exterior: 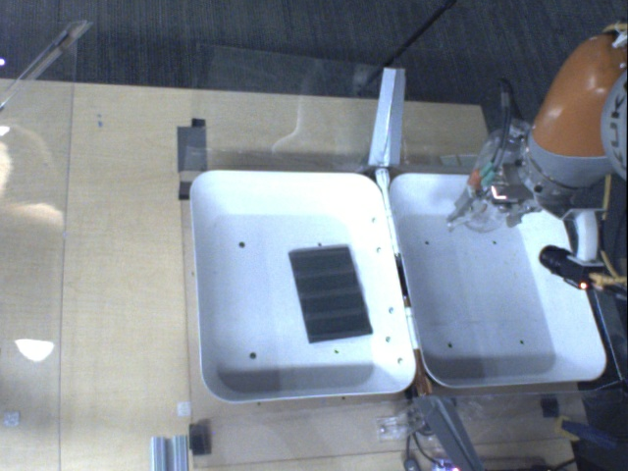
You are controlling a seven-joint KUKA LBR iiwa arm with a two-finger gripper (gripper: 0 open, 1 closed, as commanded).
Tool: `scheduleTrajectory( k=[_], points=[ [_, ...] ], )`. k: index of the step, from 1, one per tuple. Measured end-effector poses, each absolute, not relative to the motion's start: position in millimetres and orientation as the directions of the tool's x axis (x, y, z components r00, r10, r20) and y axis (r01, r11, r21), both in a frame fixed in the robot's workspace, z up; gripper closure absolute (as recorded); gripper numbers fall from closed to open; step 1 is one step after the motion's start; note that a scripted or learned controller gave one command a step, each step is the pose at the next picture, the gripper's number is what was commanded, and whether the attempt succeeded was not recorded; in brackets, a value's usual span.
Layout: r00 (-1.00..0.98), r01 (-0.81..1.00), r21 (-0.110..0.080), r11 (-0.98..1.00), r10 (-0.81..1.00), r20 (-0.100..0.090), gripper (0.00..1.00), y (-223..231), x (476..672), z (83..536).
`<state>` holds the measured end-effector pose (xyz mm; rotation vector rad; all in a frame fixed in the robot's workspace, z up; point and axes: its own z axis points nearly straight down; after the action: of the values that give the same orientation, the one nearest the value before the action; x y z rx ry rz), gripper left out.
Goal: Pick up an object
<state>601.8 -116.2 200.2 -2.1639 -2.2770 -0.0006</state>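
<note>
A dark grey ribbed rectangular pad (pixel 331 292) lies flat in the middle of the left bin (pixel 221 263), slightly turned. My gripper (pixel 486 219) hangs over the far part of the right bin (pixel 491 356), near its back wall, well to the right of the pad. Its fingers are spread apart and point down toward the bin floor, so it is open. Nothing solid shows between them. The orange band of the arm (pixel 579 96) rises above it at the right.
A metal divider post (pixel 386 126) stands at the back where the two bins meet. A black part with a red light (pixel 574 268) reaches over the right bin's right rim. Cables lie at the bench's front edge (pixel 432 440).
</note>
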Motion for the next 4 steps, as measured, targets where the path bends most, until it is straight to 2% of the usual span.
scheduleTrajectory(
  k=[1, 2, 3, 4],
  points=[
    [-0.057, 0.998, 0.007, 0.057, 0.998, -0.002, 0.00, -187.1, 639.0, 86.9],
    [-0.240, 0.971, -0.017, 0.240, 0.971, 0.004, 0.00, -207.9, 664.4, 116.5],
    [-0.328, 0.944, -0.036, 0.329, 0.944, 0.014, 0.00, -214.3, 659.2, 85.6],
    [-0.057, 0.998, 0.007, 0.057, 0.998, -0.002, 0.00, -204.6, 644.7, 165.3]
  ],
)
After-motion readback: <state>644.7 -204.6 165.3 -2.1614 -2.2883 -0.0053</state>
